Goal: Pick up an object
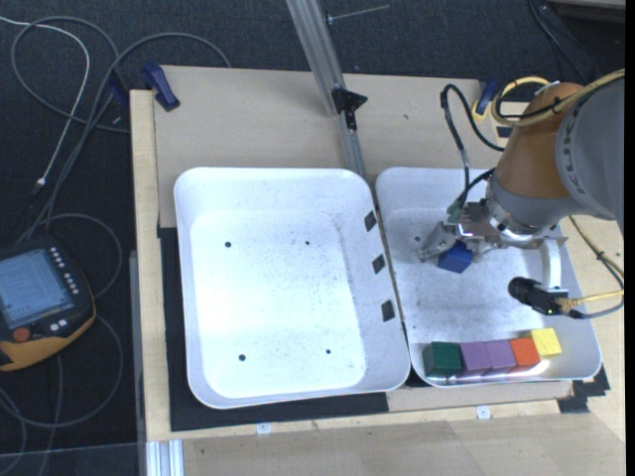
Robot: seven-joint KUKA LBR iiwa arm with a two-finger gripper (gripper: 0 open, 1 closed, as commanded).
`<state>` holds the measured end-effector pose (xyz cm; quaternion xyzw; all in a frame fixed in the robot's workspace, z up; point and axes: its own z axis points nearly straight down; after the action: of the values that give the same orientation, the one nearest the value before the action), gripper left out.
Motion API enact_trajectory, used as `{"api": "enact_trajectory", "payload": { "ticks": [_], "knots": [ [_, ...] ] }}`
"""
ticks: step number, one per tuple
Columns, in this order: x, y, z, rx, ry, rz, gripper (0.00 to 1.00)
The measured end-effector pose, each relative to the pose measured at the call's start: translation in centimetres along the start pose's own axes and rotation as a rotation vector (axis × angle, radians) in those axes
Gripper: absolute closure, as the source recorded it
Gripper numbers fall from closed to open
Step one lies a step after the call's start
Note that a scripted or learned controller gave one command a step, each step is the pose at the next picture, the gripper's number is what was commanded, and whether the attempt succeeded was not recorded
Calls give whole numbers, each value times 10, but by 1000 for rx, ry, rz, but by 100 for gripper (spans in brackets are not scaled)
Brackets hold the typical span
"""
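Where the right bin (397, 191) holds coloured blocks (491, 353), gripper (451, 246) clasping blue block (455, 259).

The arm (585, 137) runs out past the picture's right edge, so its upper part is cut off. Its wrist covers the back right corner of the right bin (417, 296) and hides the upper part of the tool (451, 241), whose fingers are too small and blurred to read. A blue block (455, 259) sits right at the tool's tip, its top edge partly covered, and contact between them cannot be told. The bench (248, 117) loses its right side to the arm and the picture's edge. The handheld controller (40, 300) is cut by the left edge.
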<state>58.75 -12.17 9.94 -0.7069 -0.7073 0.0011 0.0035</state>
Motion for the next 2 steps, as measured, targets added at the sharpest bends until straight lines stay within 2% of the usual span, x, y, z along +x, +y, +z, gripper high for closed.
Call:
{"api": "enact_trajectory", "payload": {
  "ticks": [1, 2],
  "knots": [
    [-13, -10, 0, -2, -2, 2, 0],
    [4, 27, -1, -10, -3, -3, 0]
  ]
}}
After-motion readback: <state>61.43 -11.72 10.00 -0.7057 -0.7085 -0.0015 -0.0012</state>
